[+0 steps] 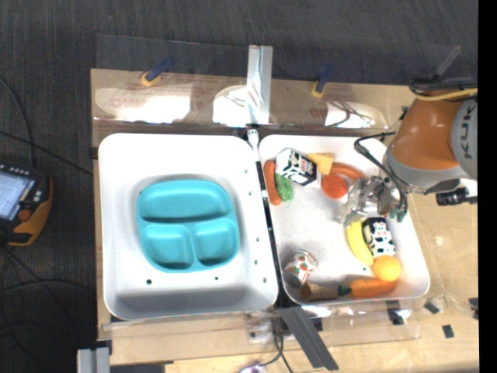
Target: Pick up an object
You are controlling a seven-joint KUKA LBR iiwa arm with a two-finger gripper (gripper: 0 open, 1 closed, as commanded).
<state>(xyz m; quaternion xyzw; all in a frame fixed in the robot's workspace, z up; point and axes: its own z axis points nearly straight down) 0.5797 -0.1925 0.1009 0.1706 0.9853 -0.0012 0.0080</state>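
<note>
- In the right bin (415, 243), the gripper (373, 199) hangs low over the toy food, just above the banana (357, 241); whether it is spread or pinched cannot be made out.
- Candidates crowd near it: the banana touches a cow-print carton (380, 238) and an orange (387, 268), likely making a clean grasp awkward.
- The left bin (116, 208) holds a teal tray (186, 224), well apart from the arm.

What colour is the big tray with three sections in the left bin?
The tray is turquoise blue, seen clearly in the camera view.
</note>
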